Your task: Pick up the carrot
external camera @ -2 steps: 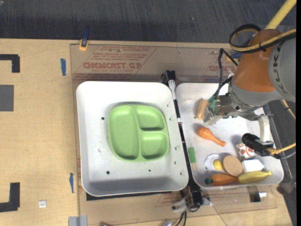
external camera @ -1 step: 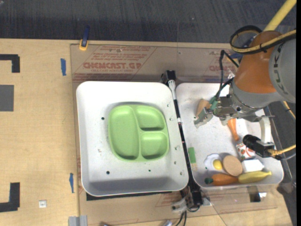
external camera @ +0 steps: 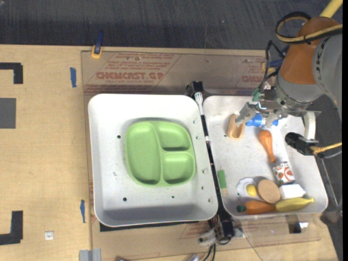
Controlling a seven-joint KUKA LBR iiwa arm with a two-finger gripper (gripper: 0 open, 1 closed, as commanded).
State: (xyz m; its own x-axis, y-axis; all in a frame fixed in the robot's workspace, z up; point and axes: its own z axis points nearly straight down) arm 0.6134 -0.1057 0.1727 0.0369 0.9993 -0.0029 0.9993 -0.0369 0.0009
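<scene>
The gripper point(external camera: 261, 113) hung over the right bin point(external camera: 220, 113); whether it was open I couldn't tell. The arm point(external camera: 307, 64) entered from the right, its base cut off. The carrot point(external camera: 266, 144) lay just below.

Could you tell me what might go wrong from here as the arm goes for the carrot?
1. The gripper hangs over the top of the right bin, between a tan piece and a blue object, so it might close on one of those instead.
2. The carrot lies tilted, its lower end near the small can; a descent could nudge the can.
3. Another orange item sits in the pile at the bin's bottom and could be mistaken for the target.
</scene>
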